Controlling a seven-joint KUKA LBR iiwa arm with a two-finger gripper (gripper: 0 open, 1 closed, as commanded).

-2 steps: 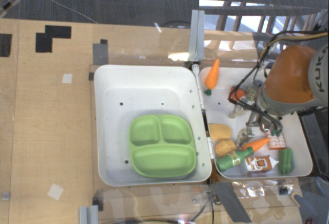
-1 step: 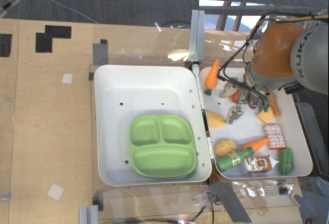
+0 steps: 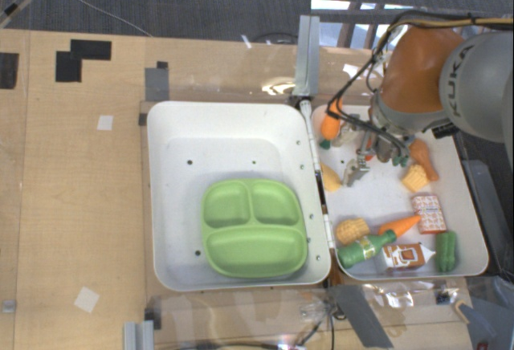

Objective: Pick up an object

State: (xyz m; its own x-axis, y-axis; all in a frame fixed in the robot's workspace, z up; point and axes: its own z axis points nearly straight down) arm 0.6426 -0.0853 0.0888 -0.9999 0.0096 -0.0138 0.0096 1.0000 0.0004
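My two-finger gripper [image 3: 359, 166] hangs over the upper middle of the right-hand shallow white bin [image 3: 474, 248], below my grey arm with its orange band [image 3: 418, 71]. I cannot tell from this angle how the gripper is set, and I see nothing held in it. A small orange rounded toy [image 3: 330, 126] lies just beside it at the bin's upper left, near the dividing wall. To the other side lie an orange carrot-like piece [image 3: 423, 157] and a pale yellow ridged chunk [image 3: 414, 177], touching each other. Lower in the bin are a yellow corn cob [image 3: 352, 229], a green plastic bottle [image 3: 365, 249], a long orange carrot [image 3: 399, 225], a pink patterned box [image 3: 429, 213], a white-and-brown carton [image 3: 405, 257] and a dark green pepper-like toy [image 3: 446, 250]. The left-hand white bin [image 3: 173, 180] holds a light green divided plastic plate [image 3: 254, 227].
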